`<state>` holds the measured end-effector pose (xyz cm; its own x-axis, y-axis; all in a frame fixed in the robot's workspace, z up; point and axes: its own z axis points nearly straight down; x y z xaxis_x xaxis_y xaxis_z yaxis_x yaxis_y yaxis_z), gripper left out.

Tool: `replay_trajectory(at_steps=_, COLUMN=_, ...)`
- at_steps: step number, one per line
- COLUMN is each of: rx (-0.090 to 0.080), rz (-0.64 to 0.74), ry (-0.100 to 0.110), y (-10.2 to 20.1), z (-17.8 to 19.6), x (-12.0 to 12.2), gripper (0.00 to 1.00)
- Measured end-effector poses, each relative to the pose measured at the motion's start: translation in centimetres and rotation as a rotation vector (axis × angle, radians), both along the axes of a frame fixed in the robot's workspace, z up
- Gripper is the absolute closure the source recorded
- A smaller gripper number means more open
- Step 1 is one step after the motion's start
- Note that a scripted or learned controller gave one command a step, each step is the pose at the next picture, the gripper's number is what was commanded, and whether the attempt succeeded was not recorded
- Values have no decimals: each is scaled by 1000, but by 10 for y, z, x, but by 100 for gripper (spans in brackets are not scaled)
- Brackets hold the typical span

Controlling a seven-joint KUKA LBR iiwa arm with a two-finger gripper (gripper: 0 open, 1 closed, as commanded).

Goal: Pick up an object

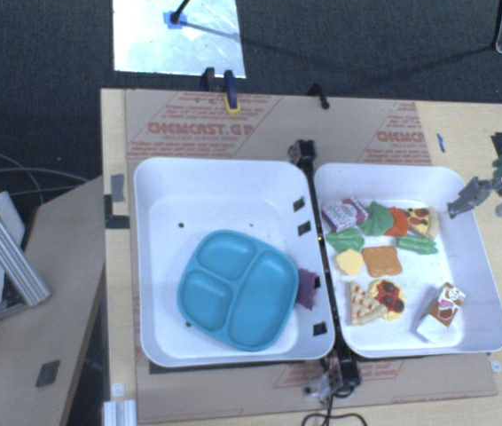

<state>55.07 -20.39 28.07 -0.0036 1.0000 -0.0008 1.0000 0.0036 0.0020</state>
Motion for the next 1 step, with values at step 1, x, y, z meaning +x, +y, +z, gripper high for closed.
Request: replay_trajectory(at_steps=1, rx=7, rz=1, ry=14, y=40, z=-181, x=-8, gripper=0)
